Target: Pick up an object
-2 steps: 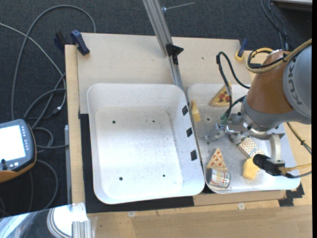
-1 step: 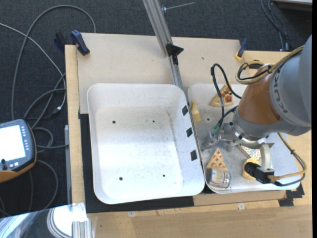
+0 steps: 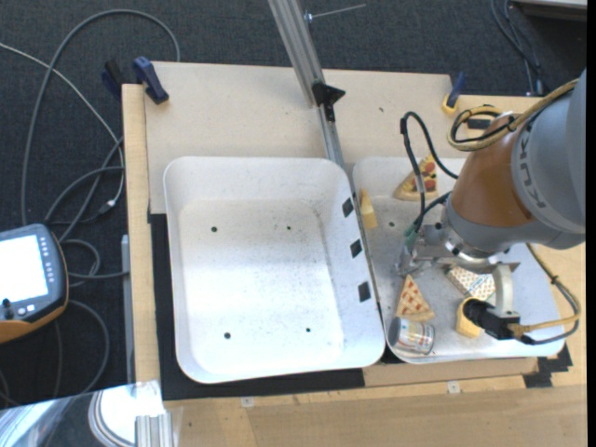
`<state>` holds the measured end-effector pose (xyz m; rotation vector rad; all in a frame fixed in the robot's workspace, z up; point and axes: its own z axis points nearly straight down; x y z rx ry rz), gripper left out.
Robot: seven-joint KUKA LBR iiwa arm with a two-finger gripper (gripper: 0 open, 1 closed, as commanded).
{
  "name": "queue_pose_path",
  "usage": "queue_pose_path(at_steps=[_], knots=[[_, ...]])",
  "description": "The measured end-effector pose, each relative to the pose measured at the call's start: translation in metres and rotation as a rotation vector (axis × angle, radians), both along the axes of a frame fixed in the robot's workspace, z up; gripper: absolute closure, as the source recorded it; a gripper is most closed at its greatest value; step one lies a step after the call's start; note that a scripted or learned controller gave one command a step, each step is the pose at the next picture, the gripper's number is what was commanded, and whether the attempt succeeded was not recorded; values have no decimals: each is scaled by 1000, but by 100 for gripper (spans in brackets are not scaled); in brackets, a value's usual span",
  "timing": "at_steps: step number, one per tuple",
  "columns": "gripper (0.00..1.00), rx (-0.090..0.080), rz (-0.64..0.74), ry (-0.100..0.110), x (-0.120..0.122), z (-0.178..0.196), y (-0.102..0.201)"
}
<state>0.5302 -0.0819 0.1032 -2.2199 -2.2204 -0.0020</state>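
The gripper (image 3: pixel 416 257) hangs low in the right bin (image 3: pixel 540 291); its grip I cannot tell. A pizza-slice toy (image 3: pixel 413 298) lies just beside; centre over it before closing.

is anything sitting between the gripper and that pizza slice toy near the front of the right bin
Nothing visible does. The gripper hangs just above the pizza slice toy in the right bin, with bare bin floor between them. A small can lies beyond the slice, toward the front rim.
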Motion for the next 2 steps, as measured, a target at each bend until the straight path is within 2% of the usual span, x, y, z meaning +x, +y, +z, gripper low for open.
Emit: queue_pose_path(at_steps=[2], knots=[[100,-3,2,-8,-5,101,2]])
